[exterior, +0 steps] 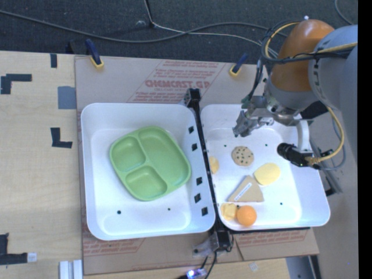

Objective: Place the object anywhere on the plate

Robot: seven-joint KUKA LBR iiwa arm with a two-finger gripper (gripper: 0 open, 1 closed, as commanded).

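The gripper point(243, 127) hangs over the right bin point(290, 214), just above and beside a chocolate-chip cookie point(242, 156); whether it is apart or together cannot be told. A yellow disc point(267, 174), a tan wedge point(246, 191) and an orange ball point(246, 215) lie nearer the front rim. The green divided plate point(150, 163) sits in the left bin point(99, 214), bare floor around it. Red lettering on the cardboard point(168, 80) under the bins appears to read "CHEMCAST GP".
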